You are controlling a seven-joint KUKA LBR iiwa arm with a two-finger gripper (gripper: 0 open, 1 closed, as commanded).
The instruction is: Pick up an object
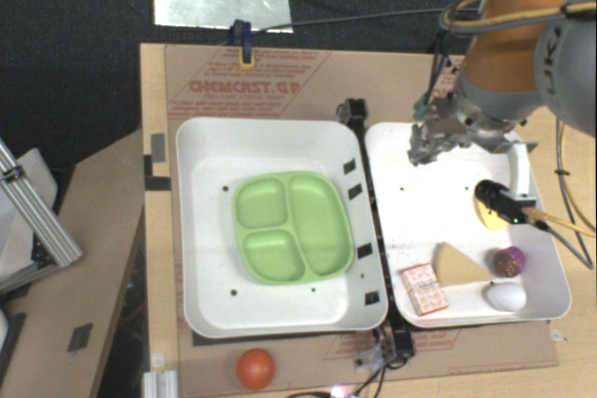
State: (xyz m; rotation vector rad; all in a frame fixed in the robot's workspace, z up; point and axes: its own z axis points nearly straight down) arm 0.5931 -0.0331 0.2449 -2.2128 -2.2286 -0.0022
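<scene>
Hovering gripper (pixel 427 147) over right bin (pixel 410 228), cannot tell if open. Next: reaching down for wedge (pixel 459 267).

Lab: cardboard-lined bench (pixel 270 75), 2 bins (pixel 201 228)

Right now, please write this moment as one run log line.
pincer: above right bin, rear-left | grasp: none seen | green tray: left bin | cheese wedge: right bin front

I log: green divided tray (pixel 293 226) in left bin (pixel 201 200). Right bin (pixel 392 200) holds red-white carton (pixel 424 288), tan wedge (pixel 457 266), purple ball (pixel 508 262), white egg (pixel 506 296). Gripper (pixel 427 144) over right bin's far end. Orange ball (pixel 256 368) on bench.
</scene>
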